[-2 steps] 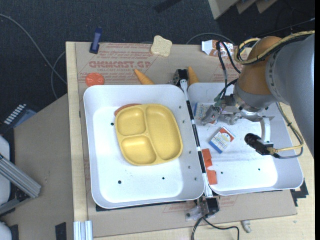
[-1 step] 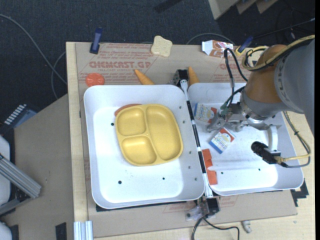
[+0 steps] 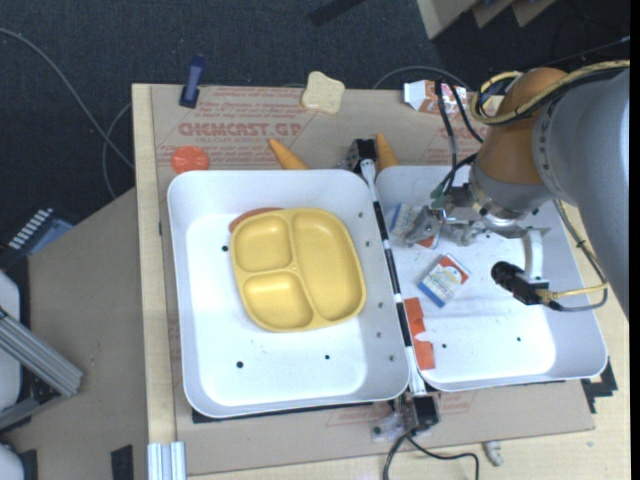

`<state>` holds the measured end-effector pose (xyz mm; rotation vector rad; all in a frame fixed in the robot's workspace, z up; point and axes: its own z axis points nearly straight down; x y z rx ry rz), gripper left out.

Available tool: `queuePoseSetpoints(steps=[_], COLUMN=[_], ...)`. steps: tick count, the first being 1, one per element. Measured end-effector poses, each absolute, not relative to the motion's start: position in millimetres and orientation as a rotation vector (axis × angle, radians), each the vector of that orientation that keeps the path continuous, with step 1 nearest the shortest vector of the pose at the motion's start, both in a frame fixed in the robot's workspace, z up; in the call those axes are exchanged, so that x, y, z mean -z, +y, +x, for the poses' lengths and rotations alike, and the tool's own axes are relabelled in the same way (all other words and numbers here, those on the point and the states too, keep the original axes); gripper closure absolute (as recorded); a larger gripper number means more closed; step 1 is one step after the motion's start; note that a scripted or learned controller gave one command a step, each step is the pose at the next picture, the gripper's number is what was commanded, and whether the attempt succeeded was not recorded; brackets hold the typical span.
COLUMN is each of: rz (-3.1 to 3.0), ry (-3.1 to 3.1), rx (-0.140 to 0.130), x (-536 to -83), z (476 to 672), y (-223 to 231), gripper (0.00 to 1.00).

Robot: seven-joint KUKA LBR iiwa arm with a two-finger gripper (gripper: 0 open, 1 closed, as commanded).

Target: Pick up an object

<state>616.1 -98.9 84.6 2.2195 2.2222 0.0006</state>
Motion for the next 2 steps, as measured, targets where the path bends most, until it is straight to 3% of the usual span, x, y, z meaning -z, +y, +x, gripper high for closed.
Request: queuePoseSetpoints(steps=[1, 2], rz=[2.218, 2.215], ry=[2.222, 2.221], rx=[-0.001, -0.001], x=[-85, -95], z=[666.9, 667.4], y=[-101, -101], gripper=[0.0, 1.0])
